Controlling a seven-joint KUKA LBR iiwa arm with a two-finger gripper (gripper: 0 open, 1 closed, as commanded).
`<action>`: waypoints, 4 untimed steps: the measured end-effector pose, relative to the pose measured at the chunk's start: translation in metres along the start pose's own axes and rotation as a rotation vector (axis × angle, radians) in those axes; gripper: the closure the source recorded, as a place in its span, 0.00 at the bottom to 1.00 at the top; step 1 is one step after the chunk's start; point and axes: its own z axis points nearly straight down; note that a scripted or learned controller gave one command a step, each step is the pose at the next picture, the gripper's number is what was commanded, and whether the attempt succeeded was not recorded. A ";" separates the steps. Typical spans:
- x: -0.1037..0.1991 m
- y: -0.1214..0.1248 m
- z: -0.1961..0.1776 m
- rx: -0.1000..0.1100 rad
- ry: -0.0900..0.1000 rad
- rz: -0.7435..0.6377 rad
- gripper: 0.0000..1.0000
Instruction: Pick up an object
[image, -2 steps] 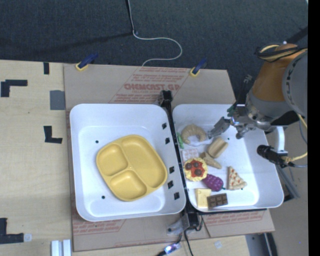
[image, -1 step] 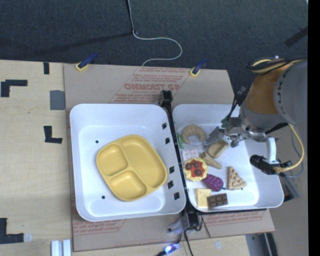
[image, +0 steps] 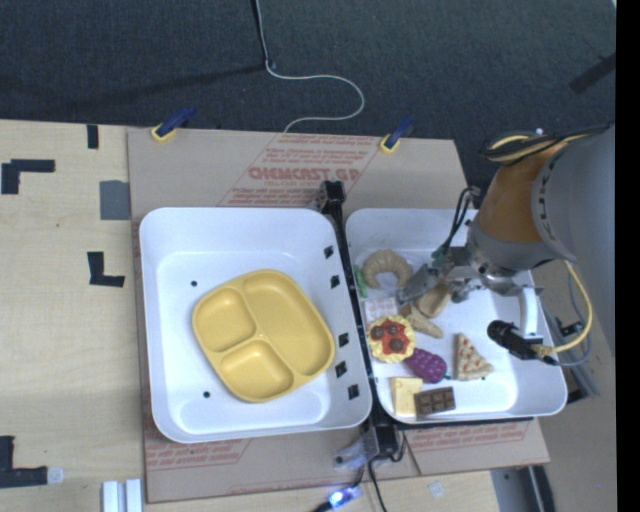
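Yellow divided tray lay in the left bin, while right of it the gripper hung over the right bin, near a toy bagel, pizza and grapes.

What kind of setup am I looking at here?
Probably a lab pick-and-place test bench: two white bins clamped on cardboard, a yellow divided tray in one, toy food such as a bagel in the other, under the gripper.

The arm is showing a smooth grey shell with a broad orange band next to it. Yellow and black cables are looping beside the band, and a dark metal gripper is sitting below it.
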 end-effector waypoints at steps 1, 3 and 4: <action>0.000 0.001 -0.012 -0.002 -0.001 0.000 1.00; -0.003 0.013 -0.109 -0.007 0.000 0.001 1.00; -0.003 0.014 -0.144 -0.005 0.001 0.001 1.00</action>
